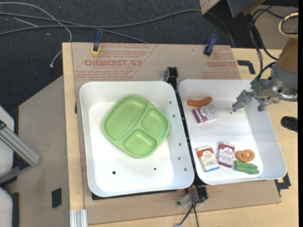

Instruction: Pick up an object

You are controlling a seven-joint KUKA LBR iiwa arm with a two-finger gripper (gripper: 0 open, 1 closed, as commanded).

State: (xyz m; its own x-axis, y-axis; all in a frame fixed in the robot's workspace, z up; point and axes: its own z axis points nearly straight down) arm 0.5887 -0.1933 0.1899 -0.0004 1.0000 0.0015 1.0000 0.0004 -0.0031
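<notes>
Tool (251,100) hanging over the right bin (272,126) near its far right corner, two fingers spread apart and pinching nothing. Below it, in that bin: an orange-red sausage (199,100) and a purple-and-white carton (205,113) towards the far left corner; a red-and-white carton (207,158), a maroon carton (226,154), a brown pretzel (245,155) and a green pickle (246,168) along the near edge. In the left bin (90,126), centred: a light green divided plate (136,125).

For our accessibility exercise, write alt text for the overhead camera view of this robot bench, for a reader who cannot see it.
A grey robot arm's end effector hovers over the upper part of the right white bin, which holds a toy sausage, three small cartons, a pretzel and a green pickle. The left white bin holds a green divided plate.
</notes>
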